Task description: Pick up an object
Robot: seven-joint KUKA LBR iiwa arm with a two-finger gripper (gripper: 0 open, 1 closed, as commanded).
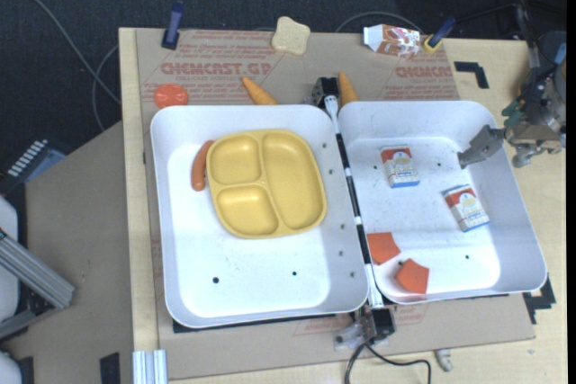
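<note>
The gripper (481,148) is hovering empty, fingers spread, over the right bin's (432,114) far right edge, so centring over the nearest small carton (465,207) before descending looks wise.

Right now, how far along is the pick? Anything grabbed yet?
Done: nothing looks picked. The two small red-and-white cartons and two orange blocks lie flat in the right white bin.
In hand: the gripper sits at that bin's upper right edge, with no item visible between its jaws.
Left: descend on one item, close, lift.
</note>
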